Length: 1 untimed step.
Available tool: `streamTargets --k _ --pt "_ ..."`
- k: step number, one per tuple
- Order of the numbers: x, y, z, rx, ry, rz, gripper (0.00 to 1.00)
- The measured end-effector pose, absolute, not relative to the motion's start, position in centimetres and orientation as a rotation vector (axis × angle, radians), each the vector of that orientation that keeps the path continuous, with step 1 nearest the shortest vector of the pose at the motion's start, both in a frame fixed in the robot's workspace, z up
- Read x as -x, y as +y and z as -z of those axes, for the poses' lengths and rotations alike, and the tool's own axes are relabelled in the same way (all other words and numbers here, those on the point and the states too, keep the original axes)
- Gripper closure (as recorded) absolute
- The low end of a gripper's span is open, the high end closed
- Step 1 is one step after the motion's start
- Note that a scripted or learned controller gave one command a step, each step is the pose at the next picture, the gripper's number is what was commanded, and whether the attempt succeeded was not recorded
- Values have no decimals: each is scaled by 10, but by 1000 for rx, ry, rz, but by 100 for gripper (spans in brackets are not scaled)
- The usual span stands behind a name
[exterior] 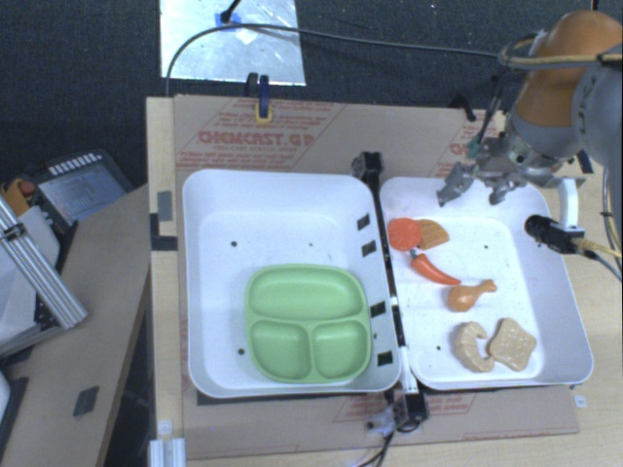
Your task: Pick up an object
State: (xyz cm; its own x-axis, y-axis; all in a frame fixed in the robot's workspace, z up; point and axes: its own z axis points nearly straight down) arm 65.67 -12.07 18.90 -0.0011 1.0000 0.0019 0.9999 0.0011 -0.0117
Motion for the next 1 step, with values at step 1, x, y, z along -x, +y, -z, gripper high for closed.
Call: streamTargets --k 1 --pt "-660 -121 -197 2219 -2226 2 0"
